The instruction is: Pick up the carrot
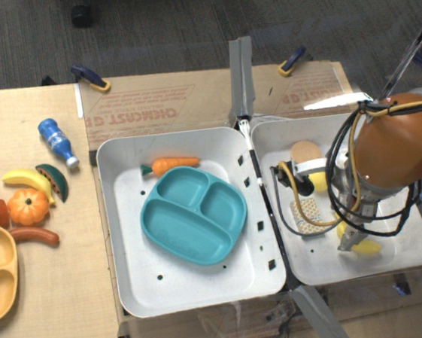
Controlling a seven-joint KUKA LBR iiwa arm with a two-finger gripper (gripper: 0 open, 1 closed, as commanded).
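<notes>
A grey robot arm with an orange band is hanging low over the right bin [403,260], its gripper [353,241] sitting beside a yellow item [367,247]; its own body is hiding the grasping end, so whether it is clenched or released cannot be told. Farther off, in the left bin [120,235], the carrot [174,163] is lying untouched against the far edge of a teal plate [194,216]. The likely risk: the arm is working in the wrong bin, and a descent by the plate's rim could knock the carrot aside.
</notes>
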